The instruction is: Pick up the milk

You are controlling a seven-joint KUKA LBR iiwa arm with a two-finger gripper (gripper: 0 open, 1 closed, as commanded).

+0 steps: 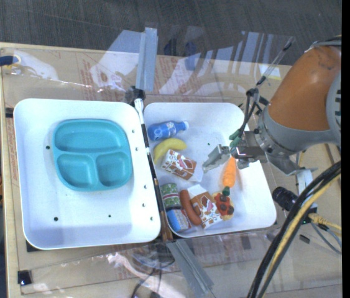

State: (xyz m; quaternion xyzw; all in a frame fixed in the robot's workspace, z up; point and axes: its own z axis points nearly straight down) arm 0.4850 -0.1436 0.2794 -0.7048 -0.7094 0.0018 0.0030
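Observation:
The milk [179, 164] is a small white carton with red-brown print. It lies on its side in the right bin [258, 211], just below a yellow banana [170, 146]. My gripper [214, 158] hangs over the middle of that bin, a short way right of the carton and apart from it. Its fingers [210, 162] point left toward the carton, and they stand open with nothing between them. An orange carrot [229, 172] lies just under the wrist.
The right bin also holds a blue bottle [167, 129], a green can [170, 194], a sausage [190, 207], a second printed carton [211, 211] and a small blue can [178, 220]. The left bin [32, 197] holds a teal divided tray [94, 153]. Cables [286, 241] hang at the right.

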